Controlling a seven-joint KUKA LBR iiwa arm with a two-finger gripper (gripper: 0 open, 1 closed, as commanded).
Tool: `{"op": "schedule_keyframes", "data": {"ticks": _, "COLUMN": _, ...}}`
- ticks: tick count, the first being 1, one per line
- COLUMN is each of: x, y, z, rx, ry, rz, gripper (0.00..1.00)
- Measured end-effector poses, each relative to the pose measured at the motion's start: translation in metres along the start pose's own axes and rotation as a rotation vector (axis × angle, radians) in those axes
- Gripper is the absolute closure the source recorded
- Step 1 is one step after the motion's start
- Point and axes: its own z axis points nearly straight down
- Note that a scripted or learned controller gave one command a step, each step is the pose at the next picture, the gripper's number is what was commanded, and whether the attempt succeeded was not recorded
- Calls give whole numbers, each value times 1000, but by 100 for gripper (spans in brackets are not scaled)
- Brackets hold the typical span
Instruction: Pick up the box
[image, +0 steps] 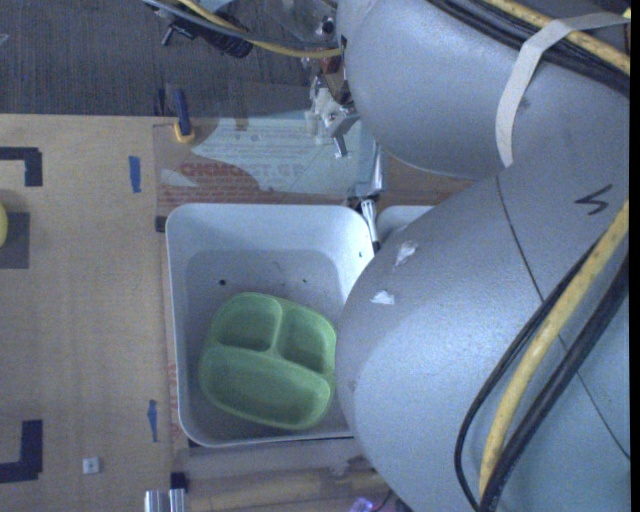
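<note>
Arm (480, 350): large rounded housings, smooth light grey with a faint speckled sheen. Two bulbous segments (440, 90) visible, one above the other, a dark seam between them. Yellow cable (545, 350) paired with a black cable runs down the lower segment in a long curve. Pale strap or tape band (520, 80) wraps the upper segment (cream, not grey). Small black zigzag mark (593, 200) near the right. Two small white scuffs (395, 270) on the lower housing.
</note>
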Motion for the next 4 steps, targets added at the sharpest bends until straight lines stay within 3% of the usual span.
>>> {"op": "schedule_keyframes", "data": {"ticks": 1, "x": -49, "y": 64, "z": 147, "rx": 1, "ry": -8, "rz": -4, "gripper": 100}}
{"op": "schedule_keyframes", "data": {"ticks": 2, "x": -72, "y": 58, "z": 127, "rx": 1, "ry": -8, "rz": -109, "gripper": 100}}
{"op": "schedule_keyframes", "data": {"ticks": 3, "x": -53, "y": 26, "z": 96, "rx": 0, "ry": -6, "rz": -241, "gripper": 100}}
{"op": "schedule_keyframes", "data": {"ticks": 4, "x": -31, "y": 26, "z": -9, "rx": -1, "ry": -1, "rz": -15, "gripper": 100}}
